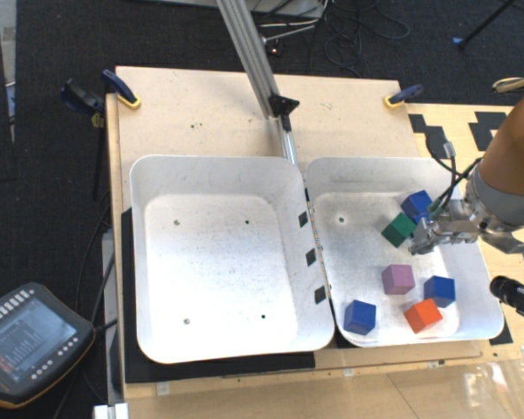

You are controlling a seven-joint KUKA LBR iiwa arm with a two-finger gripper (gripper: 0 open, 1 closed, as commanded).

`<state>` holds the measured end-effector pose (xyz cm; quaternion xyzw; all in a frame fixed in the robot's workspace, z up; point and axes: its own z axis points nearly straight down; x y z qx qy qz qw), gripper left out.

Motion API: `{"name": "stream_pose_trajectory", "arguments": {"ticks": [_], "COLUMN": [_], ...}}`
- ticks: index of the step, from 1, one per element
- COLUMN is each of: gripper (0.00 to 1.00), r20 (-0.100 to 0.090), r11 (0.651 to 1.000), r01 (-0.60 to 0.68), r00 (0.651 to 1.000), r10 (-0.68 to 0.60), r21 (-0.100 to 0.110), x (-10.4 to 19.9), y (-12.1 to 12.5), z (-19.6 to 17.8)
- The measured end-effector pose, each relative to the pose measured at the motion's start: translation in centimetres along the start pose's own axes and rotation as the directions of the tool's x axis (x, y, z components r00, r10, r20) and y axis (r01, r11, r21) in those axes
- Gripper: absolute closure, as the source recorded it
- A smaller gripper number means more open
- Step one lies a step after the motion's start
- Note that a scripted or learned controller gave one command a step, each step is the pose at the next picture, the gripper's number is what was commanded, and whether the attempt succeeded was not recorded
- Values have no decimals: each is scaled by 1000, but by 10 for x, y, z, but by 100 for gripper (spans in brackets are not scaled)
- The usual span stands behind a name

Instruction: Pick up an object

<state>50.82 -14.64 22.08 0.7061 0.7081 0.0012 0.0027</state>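
One small green cube is best centred under the metal two-finger gripper just beside it, whose jaw state cannot be told.

Arm: enters at the scene's right edge. Upper visible section a broad, rounded orange band; below it a grey, smooth cylindrical wrist segment with a lighter grey rim.

Cable: thin, dark, looping from the wrist's far side toward the tool, with a small pale connector at its far end.

Tool: compact metal-grey block with darker fittings, mounted on the wrist's left end; pale silver bracket along its near side. Finer details too small to tell.
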Motion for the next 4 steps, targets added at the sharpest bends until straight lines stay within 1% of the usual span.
{"name": "stream_pose_trajectory", "arguments": {"ticks": [1,2,3,4], "gripper": [100,100,100,100], "r20": [-4,-4,-5,-4], "r11": [1000,1000,1000,1000], "r01": [4,5,6,5], "r00": [1000,1000,1000,1000], "r10": [-4,-5,-6,-5], "r21": [5,6,6,4], "x": [45,97,154,201], "y": [1,7,7,17], "z": [1,9,12,-3]}}
